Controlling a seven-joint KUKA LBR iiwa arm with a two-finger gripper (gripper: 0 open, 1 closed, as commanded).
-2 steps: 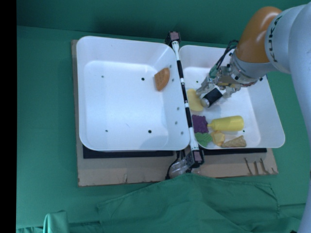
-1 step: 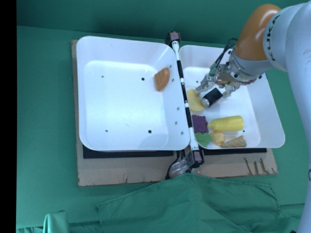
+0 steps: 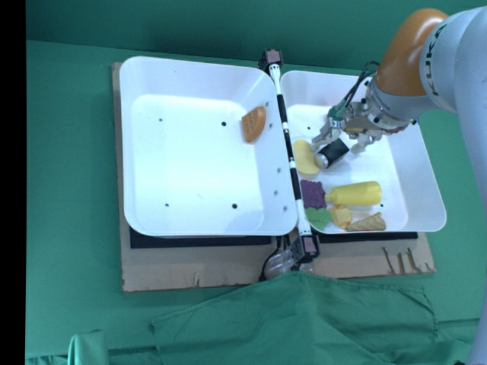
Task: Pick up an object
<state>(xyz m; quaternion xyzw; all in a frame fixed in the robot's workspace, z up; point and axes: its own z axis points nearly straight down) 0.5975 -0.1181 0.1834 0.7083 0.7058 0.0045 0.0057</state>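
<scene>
Since the arm reaches in from the right of the camera view, its gripper [image 3: 340, 134] hangs low over the upper half of the right bin [image 3: 426, 181]. Open or closed: cannot tell from this slant, and nothing can be seen held.

The nearest thing is a pale yellow disc [image 3: 306, 157], lying flat by that bin's left wall, just beside the gripper and a little below it in the picture. Likely the pick. It looks like light, stiff toy food, thin and smooth. It would probably slip, so best taken across its edges.

Further down: purple piece [image 3: 312, 194], yellow bottle [image 3: 355, 194] on its side, green piece [image 3: 319, 218], cone [image 3: 368, 222]. In the left bin [image 3: 152, 74] lies one orange wedge [image 3: 254, 124], well apart.
</scene>
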